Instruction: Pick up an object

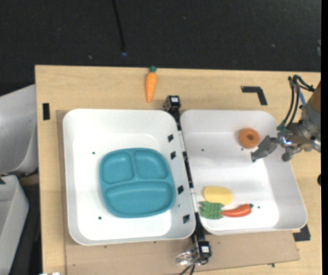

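My gripper (pixel 270 148) is hovering at the right bin's (pixel 267 221) 3 o'clock edge, can't tell its state. Donut (pixel 248 137) is sitting at my 10 — looks light, rigid, so I'm guessing pinch across the ring.

Plastic on wood
Glossy white plastic bins (pixel 78 153) sit on a matt wooden worktop (pixel 221 87); the teal divided plate (pixel 136 182) looks smooth.

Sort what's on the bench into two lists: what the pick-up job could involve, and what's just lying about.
Job in hand:
- gripper, over the right bin
- orange ring, nearest to it
- yellow piece
- green piece
- red pepper

Lying about:
- blue divided plate in the left bin
- toy carrot on the bench, outside both bins
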Motion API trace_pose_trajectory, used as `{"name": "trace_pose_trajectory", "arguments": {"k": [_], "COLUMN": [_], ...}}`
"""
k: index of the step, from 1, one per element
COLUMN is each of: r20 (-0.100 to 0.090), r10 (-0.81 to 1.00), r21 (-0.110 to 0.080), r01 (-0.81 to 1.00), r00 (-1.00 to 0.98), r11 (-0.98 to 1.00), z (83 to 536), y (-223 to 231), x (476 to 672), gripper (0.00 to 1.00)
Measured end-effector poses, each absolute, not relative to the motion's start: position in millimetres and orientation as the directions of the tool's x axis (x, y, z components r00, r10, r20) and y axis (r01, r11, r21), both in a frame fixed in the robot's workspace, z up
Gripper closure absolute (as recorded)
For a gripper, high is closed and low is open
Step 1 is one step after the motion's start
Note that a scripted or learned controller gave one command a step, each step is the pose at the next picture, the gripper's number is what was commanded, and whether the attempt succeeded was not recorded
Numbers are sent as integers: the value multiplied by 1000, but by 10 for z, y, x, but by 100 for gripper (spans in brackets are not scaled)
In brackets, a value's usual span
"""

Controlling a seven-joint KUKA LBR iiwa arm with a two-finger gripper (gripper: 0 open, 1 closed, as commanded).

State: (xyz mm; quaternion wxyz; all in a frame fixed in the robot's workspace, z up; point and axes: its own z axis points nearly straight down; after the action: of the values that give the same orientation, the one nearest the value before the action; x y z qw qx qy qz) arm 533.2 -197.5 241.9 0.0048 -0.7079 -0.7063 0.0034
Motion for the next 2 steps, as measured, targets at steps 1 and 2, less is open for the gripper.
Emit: {"name": "trace_pose_trajectory", "arguments": {"k": [1,2], "r20": [-1,0], "r10": [1000,1000], "r21": [0,-5], "r01": [1000,1000], "r00": [-1,1], "r11": [1,-1], "z": [2487,1885], "y": [-1970,-2026], "x": [5357,5287], "gripper": [0,0]}}
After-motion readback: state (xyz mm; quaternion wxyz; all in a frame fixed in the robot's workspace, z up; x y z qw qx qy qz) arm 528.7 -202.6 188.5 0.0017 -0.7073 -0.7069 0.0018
